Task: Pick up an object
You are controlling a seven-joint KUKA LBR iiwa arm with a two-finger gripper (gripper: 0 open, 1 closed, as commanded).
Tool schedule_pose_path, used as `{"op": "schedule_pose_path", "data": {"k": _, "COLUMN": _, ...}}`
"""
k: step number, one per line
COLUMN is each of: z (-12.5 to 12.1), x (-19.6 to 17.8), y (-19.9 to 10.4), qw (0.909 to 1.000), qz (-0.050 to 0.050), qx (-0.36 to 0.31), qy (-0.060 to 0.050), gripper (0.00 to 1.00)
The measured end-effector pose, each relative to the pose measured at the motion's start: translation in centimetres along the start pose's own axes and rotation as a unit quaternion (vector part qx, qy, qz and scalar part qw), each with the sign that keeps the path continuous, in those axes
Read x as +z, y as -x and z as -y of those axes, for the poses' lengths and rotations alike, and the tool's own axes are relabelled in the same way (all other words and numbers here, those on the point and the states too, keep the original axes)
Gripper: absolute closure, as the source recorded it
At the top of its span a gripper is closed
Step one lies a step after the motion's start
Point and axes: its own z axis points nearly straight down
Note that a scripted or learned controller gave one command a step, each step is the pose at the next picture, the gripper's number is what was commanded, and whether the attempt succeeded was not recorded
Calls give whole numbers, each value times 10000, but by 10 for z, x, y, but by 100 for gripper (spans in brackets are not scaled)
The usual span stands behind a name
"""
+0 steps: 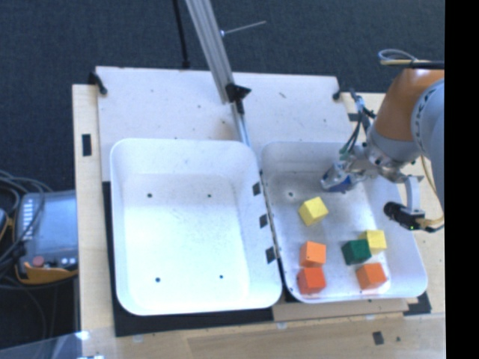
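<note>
Two orange cubes are seen nearest the camera, at the right bin's front wall. A third orange cube, a green cube and a small yellow cube are noted behind them; a larger yellow cube lies mid-bin. The tool is placed above the bin's rear part, apart from the cubes; its opening cannot be told. The left bin lies alongside on the bench.

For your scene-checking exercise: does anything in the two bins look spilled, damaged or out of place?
Nothing stands out. Six blocks lie loosely inside the right bin, none over its rim; the end effector hangs above that bin's far part.
</note>
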Motion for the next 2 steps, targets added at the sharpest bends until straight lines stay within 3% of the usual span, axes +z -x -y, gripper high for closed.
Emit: {"op": "schedule_pose_path", "data": {"k": 2, "z": -9, "x": -115, "y": 10, "qw": 10000, "qz": -3, "qx": -30, "qy": 19, "gripper": 100}}
